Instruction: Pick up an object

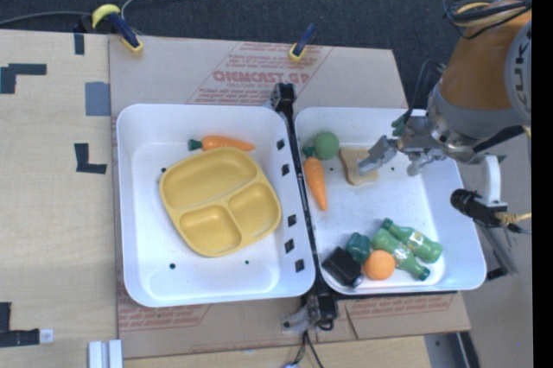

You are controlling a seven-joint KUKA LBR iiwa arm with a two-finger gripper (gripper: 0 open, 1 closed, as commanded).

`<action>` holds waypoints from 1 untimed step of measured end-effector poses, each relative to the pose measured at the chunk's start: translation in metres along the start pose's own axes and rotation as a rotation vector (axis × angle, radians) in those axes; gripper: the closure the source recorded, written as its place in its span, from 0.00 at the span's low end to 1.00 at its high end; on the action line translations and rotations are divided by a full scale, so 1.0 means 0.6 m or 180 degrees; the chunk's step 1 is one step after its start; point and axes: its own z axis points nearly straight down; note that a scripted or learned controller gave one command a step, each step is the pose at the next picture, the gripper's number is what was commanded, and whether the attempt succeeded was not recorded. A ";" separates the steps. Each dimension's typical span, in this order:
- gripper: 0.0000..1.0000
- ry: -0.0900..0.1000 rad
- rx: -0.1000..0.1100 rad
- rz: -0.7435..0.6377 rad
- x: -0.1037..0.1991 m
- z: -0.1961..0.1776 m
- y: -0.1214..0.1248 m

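Note:
My gripper (396, 161) hangs over the upper part of the right bin (449, 193), open, with nothing between its fingers. Its left finger (378, 155) sits by the right edge of a tan bread slice (352, 167). Left of the slice lie a green ball (326, 144) and an orange carrot (315, 183). At the bin's front are a green bottle-shaped toy (408, 243), an orange ball (378, 265), a dark green piece (359, 249) and a black block (342, 266).
The left bin (143, 228) holds a yellow divided plate (221, 199) and a second carrot (225, 143) behind it. A black divider (294, 176) runs between the bins. Yellow clamps (117, 21) hold the cardboard sheet (259, 72) under them.

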 end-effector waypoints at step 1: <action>0.00 -0.0002 0.0003 0.0001 0.036 0.134 0.107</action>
